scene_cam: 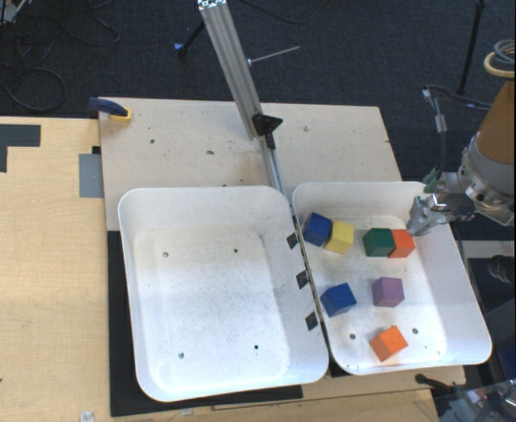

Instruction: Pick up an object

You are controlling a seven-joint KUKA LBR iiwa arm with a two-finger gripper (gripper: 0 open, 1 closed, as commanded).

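Seven cubes are sitting in the right bin (468,310). Gripper (421,215) is hovering at the bin's 1 o'clock, just beside the red cube (403,243), which is touching the green cube (379,242). Can't tell the opening; nothing is showing in its grasp.

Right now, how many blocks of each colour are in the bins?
Blue: 2
Orange: 2
Yellow: 1
Green: 1
Purple: 1
Total: 7 blocks, all in the right bin.
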